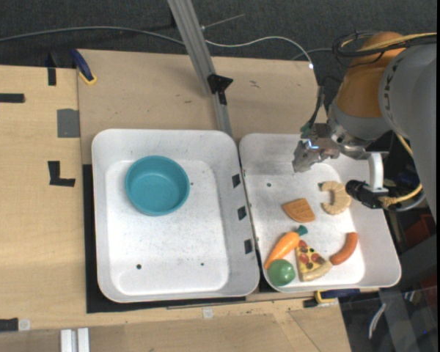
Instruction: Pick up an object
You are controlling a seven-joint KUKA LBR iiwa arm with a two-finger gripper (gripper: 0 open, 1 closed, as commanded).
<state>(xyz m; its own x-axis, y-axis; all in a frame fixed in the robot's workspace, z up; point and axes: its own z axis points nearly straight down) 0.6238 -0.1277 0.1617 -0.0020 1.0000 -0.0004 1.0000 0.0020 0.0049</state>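
The right bin (275,156) holds several toy foods: a tan cracker-like wedge (299,210), a beige curved piece (335,197), an orange carrot (283,245), a green ball (281,272), a pizza slice (311,261) and a reddish sausage (344,248). My gripper (306,155) hangs over the back part of the right bin, above and a little behind the wedge and the curved piece. Nothing shows between its fingers.
A teal bowl (158,185) sits in the left bin (110,218). A grey metal pole (198,50) slants down to the gap between the bins. Cables run along the dark floor at the back. Black tape marks lie on the bench at the left.
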